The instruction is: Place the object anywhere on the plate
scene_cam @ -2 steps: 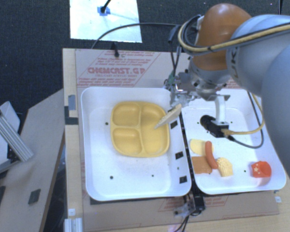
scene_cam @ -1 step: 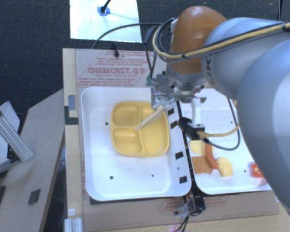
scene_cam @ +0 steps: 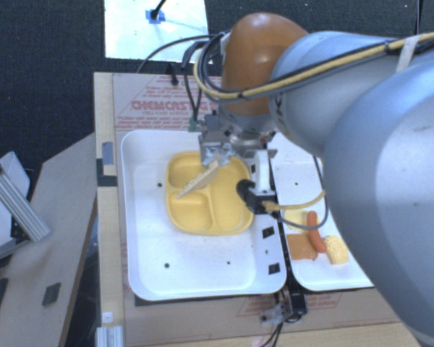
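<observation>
The gripper (scene_cam: 215,154) hangs over the yellow compartmented plastic plate (scene_cam: 206,215), its fingers closed on a pale flat stick (scene_cam: 199,181) slanting onto the plate. Released askew, the stick could slide off the rim.

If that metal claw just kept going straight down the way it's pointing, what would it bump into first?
Most likely the yellow divided plastic plate in the left white bin. The gripper points down over the plate's upper part, with a pale flat stick slanting from it onto the plate. The height above the plate is unclear.
</observation>
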You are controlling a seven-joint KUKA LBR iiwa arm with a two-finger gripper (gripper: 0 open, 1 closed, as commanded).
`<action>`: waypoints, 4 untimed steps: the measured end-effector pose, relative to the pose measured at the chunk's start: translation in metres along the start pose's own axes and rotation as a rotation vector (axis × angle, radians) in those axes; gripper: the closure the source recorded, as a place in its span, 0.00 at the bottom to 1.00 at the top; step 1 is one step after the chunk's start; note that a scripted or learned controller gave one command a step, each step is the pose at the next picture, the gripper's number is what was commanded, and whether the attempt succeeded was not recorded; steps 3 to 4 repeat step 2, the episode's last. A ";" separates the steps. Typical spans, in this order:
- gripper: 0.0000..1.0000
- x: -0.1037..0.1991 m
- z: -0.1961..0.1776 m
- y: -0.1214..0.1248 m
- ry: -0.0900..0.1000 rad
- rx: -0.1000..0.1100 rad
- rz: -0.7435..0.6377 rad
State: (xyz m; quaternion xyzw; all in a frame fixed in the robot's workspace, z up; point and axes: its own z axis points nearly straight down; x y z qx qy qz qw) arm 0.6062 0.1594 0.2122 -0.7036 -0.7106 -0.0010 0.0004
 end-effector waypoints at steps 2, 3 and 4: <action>0.00 0.047 -0.002 -0.001 -0.001 0.000 0.004; 0.00 0.047 -0.002 -0.001 -0.001 0.000 0.004; 0.00 0.047 -0.002 -0.001 -0.001 0.000 0.004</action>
